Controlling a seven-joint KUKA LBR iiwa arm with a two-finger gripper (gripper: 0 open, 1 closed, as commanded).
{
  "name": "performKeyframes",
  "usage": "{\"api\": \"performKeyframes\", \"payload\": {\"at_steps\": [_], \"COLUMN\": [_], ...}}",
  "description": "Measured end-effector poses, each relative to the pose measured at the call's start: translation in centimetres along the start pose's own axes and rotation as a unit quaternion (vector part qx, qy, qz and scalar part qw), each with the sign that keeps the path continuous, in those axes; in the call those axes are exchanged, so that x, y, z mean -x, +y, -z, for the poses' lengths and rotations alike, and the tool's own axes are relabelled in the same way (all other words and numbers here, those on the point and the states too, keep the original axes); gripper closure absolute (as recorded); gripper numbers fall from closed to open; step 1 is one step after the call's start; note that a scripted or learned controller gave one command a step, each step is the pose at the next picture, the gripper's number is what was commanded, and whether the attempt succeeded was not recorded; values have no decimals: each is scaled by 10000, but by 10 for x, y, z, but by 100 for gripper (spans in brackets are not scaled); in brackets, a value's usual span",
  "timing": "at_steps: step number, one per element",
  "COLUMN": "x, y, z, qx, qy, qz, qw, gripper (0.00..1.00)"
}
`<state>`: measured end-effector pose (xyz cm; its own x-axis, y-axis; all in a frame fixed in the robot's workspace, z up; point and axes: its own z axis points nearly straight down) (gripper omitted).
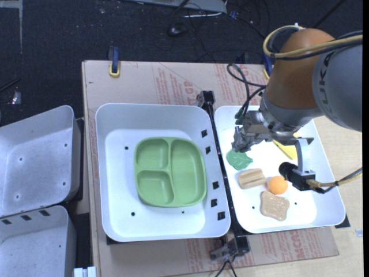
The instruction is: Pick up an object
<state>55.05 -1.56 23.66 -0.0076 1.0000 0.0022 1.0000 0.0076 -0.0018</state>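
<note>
The green divided tray (pixel 170 172) sits in the left bin (pixel 109 154). In the right bin (pixel 328 212), my gripper (pixel 242 143) hangs over the green piece (pixel 237 159), which lies just at my six o'clock, long axis running ten to four. Whether anything sits between my jaws, I cannot tell.
</note>
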Motion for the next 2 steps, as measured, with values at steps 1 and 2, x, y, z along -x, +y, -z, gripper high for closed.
{"api": "performKeyframes", "payload": {"at_steps": [1, 2], "x": [-45, -97], "y": [5, 14], "z": [-7, -16], "qx": [3, 9], "qy": [-5, -4], "qz": [-2, 1], "qw": [10000, 10000], "gripper": [100, 100]}}
